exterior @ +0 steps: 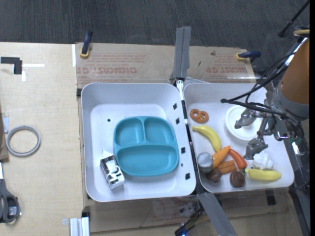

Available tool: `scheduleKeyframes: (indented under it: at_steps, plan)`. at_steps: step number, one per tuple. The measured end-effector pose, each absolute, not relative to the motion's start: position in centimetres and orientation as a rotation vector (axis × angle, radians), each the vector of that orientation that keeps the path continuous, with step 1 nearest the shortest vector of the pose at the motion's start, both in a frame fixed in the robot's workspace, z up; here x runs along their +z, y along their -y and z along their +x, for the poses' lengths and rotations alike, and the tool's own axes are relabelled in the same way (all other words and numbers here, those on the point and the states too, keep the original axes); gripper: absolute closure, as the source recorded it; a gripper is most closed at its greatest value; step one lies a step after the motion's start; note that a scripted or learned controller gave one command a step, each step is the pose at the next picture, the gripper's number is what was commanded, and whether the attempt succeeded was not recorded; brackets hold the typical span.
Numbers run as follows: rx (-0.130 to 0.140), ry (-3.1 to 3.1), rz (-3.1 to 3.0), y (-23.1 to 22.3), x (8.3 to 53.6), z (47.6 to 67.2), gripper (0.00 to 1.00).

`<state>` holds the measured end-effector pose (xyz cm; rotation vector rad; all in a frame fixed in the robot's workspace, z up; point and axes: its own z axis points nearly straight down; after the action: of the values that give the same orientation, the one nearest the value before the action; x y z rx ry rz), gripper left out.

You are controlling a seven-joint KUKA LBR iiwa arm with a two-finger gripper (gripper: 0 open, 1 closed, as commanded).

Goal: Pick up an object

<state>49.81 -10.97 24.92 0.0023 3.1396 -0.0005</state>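
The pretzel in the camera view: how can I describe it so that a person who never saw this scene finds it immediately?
Look in the right white bin, the one crowded with toy food. Near its left wall, toward the far end, lies the pretzel, just above the curved yellow banana. It is the only small, flat, brown-orange twisted ring with holes there.

Far off to my gripper's (250,133) left stretches the pale wood counter (44,97), with a roll of tape (22,140) and scissors (7,205) lying on it. Beyond the counter's far edge, dark grey carpet (123,9) covers the floor.
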Motion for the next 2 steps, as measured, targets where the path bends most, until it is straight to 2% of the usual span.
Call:
scheduleKeyframes:
  at_steps: [1, 2]
  plan:
    - [0.0, -3.141, -0.087, 9.4, 12.3, 48.7, 0.0]
    - [0.0, -3.14, 0.059, 9.7, 9.2, 50.9, 0.0]
